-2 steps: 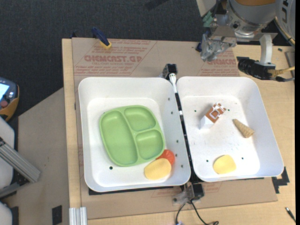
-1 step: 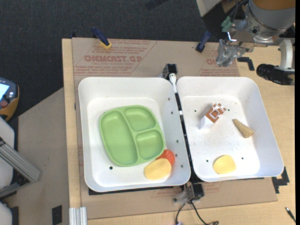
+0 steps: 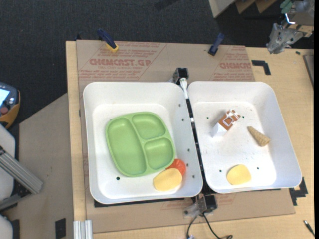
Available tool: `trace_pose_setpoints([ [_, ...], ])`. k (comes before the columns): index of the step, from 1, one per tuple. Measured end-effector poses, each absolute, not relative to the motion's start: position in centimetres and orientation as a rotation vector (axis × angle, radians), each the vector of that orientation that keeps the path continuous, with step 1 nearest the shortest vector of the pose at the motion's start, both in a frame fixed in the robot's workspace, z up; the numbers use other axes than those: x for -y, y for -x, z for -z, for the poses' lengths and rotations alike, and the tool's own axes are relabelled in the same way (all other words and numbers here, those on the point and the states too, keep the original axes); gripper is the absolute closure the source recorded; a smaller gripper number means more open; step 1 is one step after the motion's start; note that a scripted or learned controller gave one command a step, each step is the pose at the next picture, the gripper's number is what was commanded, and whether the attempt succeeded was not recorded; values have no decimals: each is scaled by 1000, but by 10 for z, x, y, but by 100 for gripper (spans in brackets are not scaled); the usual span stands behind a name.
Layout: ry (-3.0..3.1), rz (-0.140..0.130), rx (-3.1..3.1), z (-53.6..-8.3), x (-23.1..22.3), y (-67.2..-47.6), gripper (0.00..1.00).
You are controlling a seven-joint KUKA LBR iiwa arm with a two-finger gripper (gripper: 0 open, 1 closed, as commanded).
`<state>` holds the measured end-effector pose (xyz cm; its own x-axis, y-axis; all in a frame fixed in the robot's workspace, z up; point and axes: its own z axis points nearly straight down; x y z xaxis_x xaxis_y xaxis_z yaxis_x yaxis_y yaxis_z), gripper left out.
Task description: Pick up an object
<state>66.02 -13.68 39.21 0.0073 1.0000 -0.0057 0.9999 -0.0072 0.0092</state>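
Observation:
The right bin [image 3: 279, 133] holds a small white and orange block [image 3: 227, 122], a tan cone [image 3: 258, 136] and a flat yellow piece [image 3: 239, 174]. Inside the left bin [image 3: 94, 133] lies a green divided plate [image 3: 139, 143], with a yellow lump [image 3: 167, 179] and a small orange piece [image 3: 178, 166] at its near right corner. My gripper [image 3: 280, 38] hangs at the top right, beyond the far right corner of the right bin and well away from every object. Nothing shows in its grasp.
Both bins rest on a cardboard sheet [image 3: 149, 59] held by blue clamps [image 3: 107, 40] at the far edge. A black clip [image 3: 180, 75] joins the bins at the back. Wooden bench surface runs along the right side.

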Motion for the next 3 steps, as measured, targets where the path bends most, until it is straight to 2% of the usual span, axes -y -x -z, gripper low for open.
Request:
trace_pose_setpoints([
  [2, -2219, -3, -2211, -452, 207, -667, 100],
  [3, -2219, -3, -2214, -471, 225, -646, 100],
])
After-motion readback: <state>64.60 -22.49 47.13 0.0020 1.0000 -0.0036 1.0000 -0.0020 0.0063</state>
